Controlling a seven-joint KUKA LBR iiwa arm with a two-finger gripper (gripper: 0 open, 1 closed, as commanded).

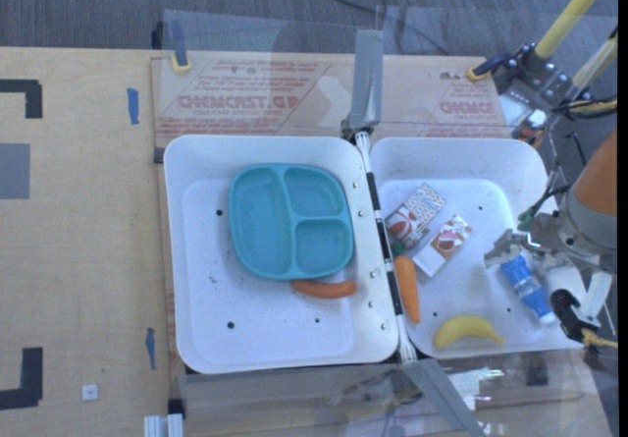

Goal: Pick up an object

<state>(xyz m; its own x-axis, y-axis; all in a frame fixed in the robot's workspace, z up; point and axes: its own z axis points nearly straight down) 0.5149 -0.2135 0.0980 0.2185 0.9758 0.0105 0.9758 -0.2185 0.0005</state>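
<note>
The end effector [512,246] hangs by the right bin's [461,148] right edge, just above-left of the blue bottle [525,288], whose long axis runs diagonally; its grip state cannot be told.

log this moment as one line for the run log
stage: reaching | gripper: over right bin, beside blue bottle | holding: nothing seen | left bin: teal plate, sausage

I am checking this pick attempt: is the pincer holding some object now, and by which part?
It cannot be told. The pincer sits over the upper end of the blue bottle in the right bin, but the view does not show a grip.
</note>
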